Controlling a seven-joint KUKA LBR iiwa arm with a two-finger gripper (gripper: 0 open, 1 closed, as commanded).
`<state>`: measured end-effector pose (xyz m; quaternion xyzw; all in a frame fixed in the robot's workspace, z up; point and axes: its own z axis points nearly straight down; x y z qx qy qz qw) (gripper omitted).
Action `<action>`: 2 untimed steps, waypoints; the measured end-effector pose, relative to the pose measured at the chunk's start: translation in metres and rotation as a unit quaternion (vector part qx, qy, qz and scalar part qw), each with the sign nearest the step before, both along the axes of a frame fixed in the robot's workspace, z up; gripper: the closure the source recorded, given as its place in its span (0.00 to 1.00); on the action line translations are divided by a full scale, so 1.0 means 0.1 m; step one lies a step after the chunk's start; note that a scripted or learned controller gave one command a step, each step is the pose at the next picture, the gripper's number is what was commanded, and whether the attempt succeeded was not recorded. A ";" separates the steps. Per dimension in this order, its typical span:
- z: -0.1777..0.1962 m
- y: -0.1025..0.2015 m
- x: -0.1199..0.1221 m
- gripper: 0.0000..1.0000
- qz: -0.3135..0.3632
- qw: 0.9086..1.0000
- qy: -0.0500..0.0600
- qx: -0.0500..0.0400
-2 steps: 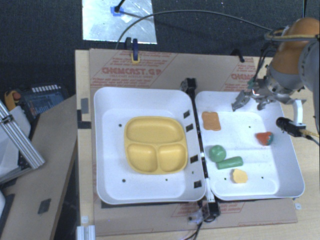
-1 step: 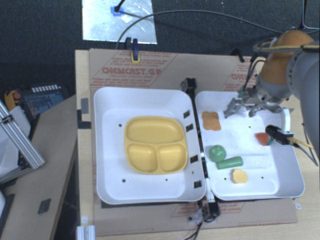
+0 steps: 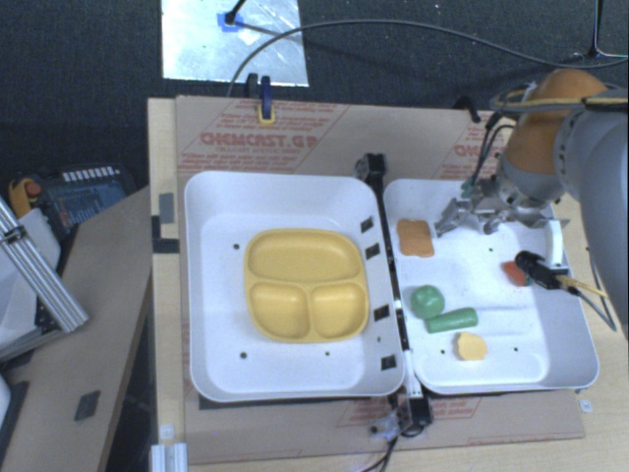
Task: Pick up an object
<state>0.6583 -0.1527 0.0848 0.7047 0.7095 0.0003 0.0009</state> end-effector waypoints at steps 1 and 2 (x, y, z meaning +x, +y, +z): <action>0.11 0.00 0.01 1.00 0.001 1.000 -0.001 0.000; 0.55 -0.02 0.01 1.00 -0.001 1.000 -0.002 0.000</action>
